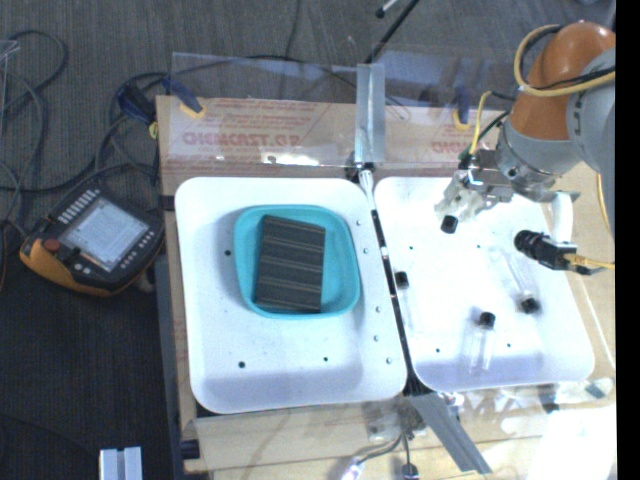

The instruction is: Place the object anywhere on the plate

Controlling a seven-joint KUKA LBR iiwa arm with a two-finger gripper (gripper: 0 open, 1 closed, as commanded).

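**Object already on the plate, pincer parked over the other bin**

The pincer [458,208] hangs over the far part of the right bin [560,358], its two fingers spread apart with nothing between them, so it is released and carries no load. One dark fingertip [449,224] points down toward the bin floor. Behind it the grey wrist rises to the orange band [565,78], the arm leaning in from the right edge with yellow cable looped over it.

The task's thing, a dark ribbed block [290,263], lies flat on the teal plate [345,268] in the left bin [210,348], well apart from the pincer and inside the plate's rim. By this look the placing seems done; what remains, in my judgement, is to keep the arm clear. Doing that well means moving high and away from the divider between the bins, so nothing nudges the plate. Small clear tubes with black caps [485,320] lie scattered in the right bin on the counter; a low pass could knock them
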